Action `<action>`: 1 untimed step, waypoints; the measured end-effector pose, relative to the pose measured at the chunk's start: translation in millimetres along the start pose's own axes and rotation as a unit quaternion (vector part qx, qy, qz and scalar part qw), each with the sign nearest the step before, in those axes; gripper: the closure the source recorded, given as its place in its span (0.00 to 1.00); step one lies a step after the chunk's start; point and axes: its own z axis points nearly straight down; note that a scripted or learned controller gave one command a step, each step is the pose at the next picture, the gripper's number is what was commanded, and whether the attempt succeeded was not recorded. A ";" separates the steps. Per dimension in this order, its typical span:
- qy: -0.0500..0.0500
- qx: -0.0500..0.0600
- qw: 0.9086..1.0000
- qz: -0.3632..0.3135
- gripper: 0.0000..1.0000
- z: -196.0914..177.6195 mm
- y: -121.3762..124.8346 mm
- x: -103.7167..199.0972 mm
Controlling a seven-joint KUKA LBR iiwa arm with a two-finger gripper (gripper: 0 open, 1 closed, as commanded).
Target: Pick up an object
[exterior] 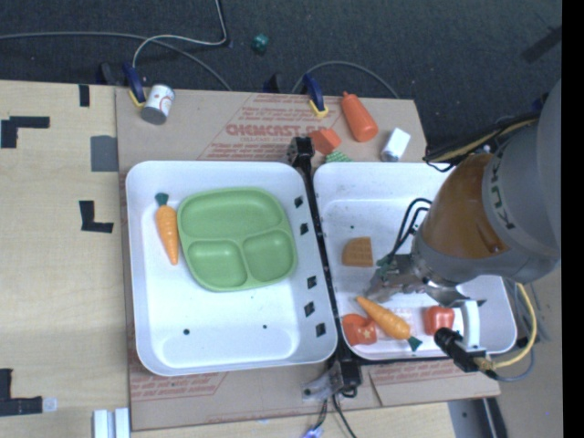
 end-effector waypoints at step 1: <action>0.001 0.001 1.000 -0.002 1.00 -88.7 120.8 23.6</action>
